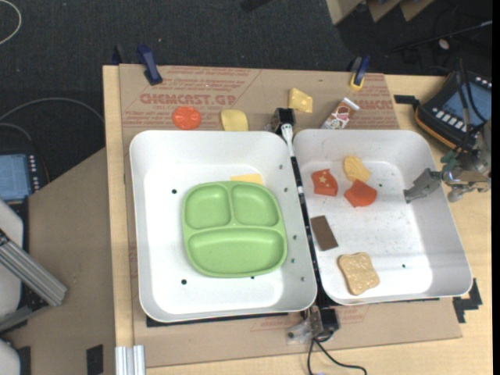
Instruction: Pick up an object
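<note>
The grey two-finger gripper [426, 184] hangs over the right white bin's [437, 283] far edge — grip state unreadable — well clear of 2 red blocks [342, 187], likely mid-approach.

1. Both bins [148, 209] are white; the right one carries dark speckles.
2. The divided plate [233, 229] is pale green.
3. The two blocks [325, 183] are red to orange-red.
4. The wedge [356, 167] is yellow.
5. The toast slice [358, 273] is tan.
6. The flat bar [323, 232] is dark brown.
7. The board [195, 92] is brown with red lettering.
8. The clamps [148, 63] are blue.
</note>
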Motion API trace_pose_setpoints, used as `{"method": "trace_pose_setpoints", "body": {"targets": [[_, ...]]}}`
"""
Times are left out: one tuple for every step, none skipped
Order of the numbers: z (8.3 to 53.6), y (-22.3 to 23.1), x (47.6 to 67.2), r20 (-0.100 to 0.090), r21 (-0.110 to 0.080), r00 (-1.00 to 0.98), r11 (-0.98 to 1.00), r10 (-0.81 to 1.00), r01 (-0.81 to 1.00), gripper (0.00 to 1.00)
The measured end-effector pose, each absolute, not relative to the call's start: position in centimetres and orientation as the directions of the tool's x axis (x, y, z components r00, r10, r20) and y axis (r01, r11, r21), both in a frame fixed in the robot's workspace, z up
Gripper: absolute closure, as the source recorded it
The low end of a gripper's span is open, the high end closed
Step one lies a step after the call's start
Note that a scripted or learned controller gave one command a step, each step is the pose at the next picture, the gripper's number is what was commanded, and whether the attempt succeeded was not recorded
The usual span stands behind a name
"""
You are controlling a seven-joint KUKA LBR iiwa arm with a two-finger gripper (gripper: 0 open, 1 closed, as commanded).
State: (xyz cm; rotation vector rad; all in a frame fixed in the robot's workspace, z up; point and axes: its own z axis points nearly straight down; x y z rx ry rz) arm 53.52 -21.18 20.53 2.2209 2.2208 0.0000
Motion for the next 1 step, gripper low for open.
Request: {"method": "trace_pose_setpoints", "body": {"targets": [[20.43, -15.85, 58.44, -0.002, 0.005, -0.007, 0.007, 1.0, 1.0, 0.0]]}}
